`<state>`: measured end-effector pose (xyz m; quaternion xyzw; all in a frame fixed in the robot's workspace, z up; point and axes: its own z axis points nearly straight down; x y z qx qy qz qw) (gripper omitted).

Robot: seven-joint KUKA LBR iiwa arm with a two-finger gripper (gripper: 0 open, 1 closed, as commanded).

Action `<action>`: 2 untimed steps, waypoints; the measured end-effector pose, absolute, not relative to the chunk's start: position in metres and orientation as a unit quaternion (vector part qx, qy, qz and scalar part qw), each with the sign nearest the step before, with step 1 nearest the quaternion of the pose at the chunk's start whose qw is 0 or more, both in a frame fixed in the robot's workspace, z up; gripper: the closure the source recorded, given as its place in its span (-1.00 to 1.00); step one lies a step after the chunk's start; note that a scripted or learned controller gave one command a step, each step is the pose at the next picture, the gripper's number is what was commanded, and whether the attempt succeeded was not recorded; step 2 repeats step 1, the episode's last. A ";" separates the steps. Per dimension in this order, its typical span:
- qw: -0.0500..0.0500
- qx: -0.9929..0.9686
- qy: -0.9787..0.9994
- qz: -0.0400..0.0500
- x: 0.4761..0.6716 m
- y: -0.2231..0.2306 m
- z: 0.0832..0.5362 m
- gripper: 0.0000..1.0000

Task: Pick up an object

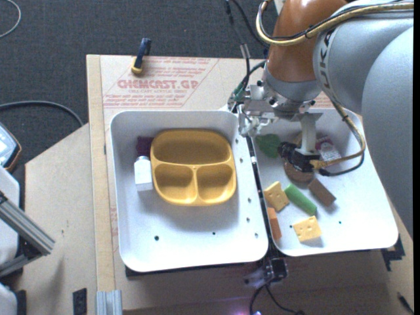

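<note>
My gripper (253, 122) hangs over the back left corner of the right bin (367, 231), close to the wall between the two bins. Just below it in that bin lies a green piece (266, 144). Further forward are two yellow cheese wedges (276, 195) (307, 230), a green cucumber-like piece (300, 199), a brown block (322, 192) and a small orange piece (273, 223). A pink and white item (326, 151) lies partly hidden behind the arm. I see nothing between the fingers.
The left bin (125, 228) holds a yellow divided plate (193, 166), a small white bottle (143, 173) and a dark maroon thing (143, 144). A blue and yellow tool (140, 56) lies on the board behind the bins.
</note>
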<state>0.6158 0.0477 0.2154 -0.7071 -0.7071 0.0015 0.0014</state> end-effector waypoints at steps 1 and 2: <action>-0.001 -0.707 -0.707 -0.001 0.612 0.039 0.234 1.00; -0.001 -0.707 -0.707 -0.001 0.612 0.039 0.234 1.00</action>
